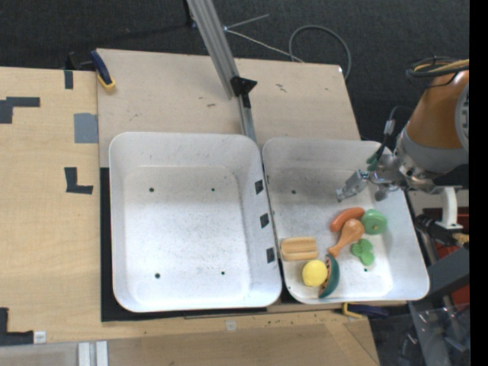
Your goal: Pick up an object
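Floor: dark speckled carpet (114,10), thin grey cable loop (320,40)
Bench: pale wooden board top (160,90), grey tape patches (85,128)
Post: slanted silver metal rail (217,40)

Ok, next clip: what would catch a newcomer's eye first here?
Probably the bright cluster of toy food in the right bin, at its near end: a yellow lemon, an orange carrot and green pieces. Next, the gripper hanging just above that pile, reaching in from the right.

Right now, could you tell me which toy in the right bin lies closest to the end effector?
The orange carrot, just below the end effector. The green pieces, tan block and yellow ball lie farther off.
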Motion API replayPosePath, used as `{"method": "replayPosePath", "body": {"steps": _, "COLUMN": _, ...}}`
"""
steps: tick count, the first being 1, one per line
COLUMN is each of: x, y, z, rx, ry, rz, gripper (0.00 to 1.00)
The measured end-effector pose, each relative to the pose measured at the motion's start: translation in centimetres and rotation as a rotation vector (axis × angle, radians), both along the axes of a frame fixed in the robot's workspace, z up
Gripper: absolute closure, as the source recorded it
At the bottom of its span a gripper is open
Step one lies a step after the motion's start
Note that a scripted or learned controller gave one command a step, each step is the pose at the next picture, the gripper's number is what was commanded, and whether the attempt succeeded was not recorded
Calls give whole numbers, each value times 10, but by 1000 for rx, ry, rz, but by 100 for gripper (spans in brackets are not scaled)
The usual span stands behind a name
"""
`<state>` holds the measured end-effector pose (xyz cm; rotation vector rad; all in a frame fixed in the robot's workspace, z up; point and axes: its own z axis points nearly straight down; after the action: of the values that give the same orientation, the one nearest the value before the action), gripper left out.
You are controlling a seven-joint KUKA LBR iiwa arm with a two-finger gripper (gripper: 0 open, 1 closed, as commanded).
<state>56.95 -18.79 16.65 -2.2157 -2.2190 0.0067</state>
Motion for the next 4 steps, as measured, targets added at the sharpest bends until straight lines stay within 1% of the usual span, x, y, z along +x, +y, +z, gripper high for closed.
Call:
{"method": "replayPosePath", "body": {"steps": 1, "x": -5, "y": -3, "z": -63, "rx": 0, "ry": 1, "rz": -1, "gripper": 0}}
{"method": "replayPosePath", "body": {"steps": 2, "x": -3, "y": -3, "z": -49, "rx": -1, "ry": -5, "rz": 0, "gripper": 100}}
{"method": "replayPosePath", "body": {"steps": 3, "x": 3, "y": -4, "z": 13, "rx": -3, "ry": -12, "rz": 0, "gripper": 100}}
{"method": "replayPosePath", "body": {"steps": 4, "x": 6, "y": -5, "z": 56, "rx": -3, "ry": -11, "rz": 0, "gripper": 100}}
